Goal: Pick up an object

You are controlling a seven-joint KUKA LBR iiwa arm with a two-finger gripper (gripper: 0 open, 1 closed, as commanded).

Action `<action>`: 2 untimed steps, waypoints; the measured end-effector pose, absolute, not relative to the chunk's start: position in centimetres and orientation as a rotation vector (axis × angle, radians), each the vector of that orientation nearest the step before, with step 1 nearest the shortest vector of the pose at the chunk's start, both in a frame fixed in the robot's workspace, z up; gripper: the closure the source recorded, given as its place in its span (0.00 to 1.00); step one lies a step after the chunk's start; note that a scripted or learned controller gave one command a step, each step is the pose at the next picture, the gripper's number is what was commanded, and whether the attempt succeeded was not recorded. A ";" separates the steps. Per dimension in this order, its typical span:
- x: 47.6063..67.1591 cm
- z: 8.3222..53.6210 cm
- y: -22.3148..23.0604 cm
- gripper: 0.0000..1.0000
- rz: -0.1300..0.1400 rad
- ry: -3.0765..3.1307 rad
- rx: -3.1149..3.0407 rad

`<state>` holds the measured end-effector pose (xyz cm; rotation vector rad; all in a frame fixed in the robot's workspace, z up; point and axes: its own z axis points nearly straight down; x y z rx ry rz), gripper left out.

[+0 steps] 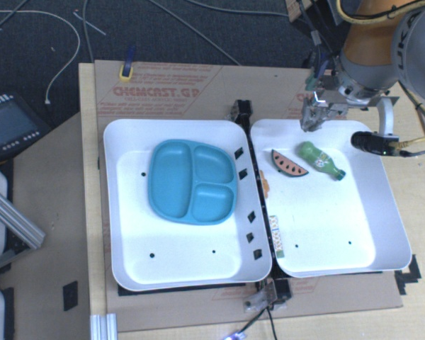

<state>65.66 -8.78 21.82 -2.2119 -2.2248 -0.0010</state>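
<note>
In the right bin [368, 225] lie a green bottle [321, 160] and, just left of it, a watermelon slice [289, 163]. A blue divided plate [193, 181] rests in the left bin [127, 211]. My gripper [312, 118] hangs over the far edge of the right bin, a short way beyond the bottle and the slice. Nothing shows between its fingers, and they look close together.
A black divider with clips [249, 190] runs between the bins. A small strip-like item [275, 234] lies along the right bin's left wall. A black cylinder [372, 142] juts from the arm over the bin's far right corner. Cables trail across the floor behind the bench.
</note>
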 end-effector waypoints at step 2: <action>64.5 22.6 1.5 1.00 -0.004 -2.227 -2.216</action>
